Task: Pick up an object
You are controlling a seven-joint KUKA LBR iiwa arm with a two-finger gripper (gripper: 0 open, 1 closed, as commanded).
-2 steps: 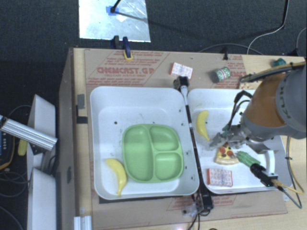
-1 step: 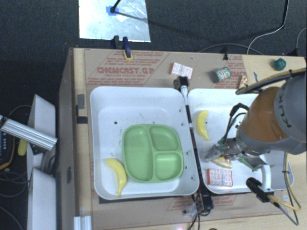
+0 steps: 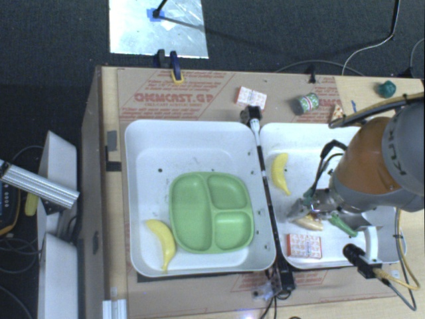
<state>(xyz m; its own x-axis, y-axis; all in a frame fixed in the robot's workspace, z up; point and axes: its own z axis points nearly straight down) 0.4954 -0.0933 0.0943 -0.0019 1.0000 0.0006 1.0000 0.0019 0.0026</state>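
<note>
Pickup not done yet, by the look of it: pale wedge-shaped item (image 3: pixel 309 222) lies on right bin (image 3: pixel 300 146) floor, close under pincer (image 3: pixel 312 205). Can't tell pincer's state, too blurred. Nearby: small banana (image 3: pixel 281 172), printed card (image 3: pixel 304 246). Left bin (image 3: pixel 143 138) w/ green divided plate (image 3: pixel 212 212), 2nd banana (image 3: pixel 162 240). Cardboard-topped counter (image 3: pixel 186 92), dark carpet (image 3: pixel 46 58) around.

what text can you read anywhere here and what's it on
"CHEMCAST GP", red print on the board behind the bins; smaller red lines around it too blurred to read.
Card above the bins: red marks, unreadable.
Card in the right bin: red print, unreadable.
Can on the board: label too small to read.
</note>
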